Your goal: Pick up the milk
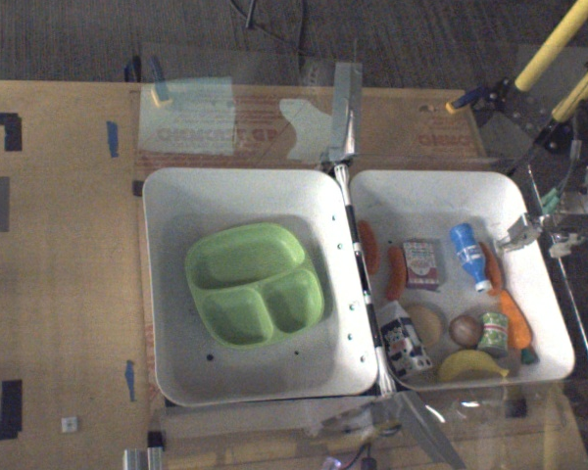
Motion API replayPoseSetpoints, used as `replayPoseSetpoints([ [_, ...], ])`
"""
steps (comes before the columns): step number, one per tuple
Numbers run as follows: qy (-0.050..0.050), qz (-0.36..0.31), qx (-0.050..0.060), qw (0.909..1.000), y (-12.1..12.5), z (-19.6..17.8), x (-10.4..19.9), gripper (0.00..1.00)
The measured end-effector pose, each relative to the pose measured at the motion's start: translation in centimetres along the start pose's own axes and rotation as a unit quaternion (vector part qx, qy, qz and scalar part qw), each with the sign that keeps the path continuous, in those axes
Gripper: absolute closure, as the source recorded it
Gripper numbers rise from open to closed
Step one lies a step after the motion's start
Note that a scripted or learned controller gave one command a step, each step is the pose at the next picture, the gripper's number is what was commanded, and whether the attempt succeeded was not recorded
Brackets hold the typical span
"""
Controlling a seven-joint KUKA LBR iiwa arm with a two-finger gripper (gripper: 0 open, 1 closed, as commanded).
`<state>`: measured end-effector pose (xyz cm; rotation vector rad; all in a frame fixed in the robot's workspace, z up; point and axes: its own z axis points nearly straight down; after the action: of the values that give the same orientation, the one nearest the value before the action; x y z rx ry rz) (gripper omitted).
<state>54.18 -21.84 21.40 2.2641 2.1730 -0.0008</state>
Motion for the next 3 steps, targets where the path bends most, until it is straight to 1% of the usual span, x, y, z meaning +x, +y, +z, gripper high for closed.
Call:
replayPoseSetpoints([
  [1, 0.002, -0.133, 0.001, 0.9911, -1.0, 11.8, 8.4, 0.0],
  [2, 0.002, -0.117, 0.001, 0.9932, -2.2, 12.6, 8.7, 0.0],
  [3, 0.001, -0.097, 0.0, 0.9953, -4.5, 8.9, 4.2, 0.0],
])
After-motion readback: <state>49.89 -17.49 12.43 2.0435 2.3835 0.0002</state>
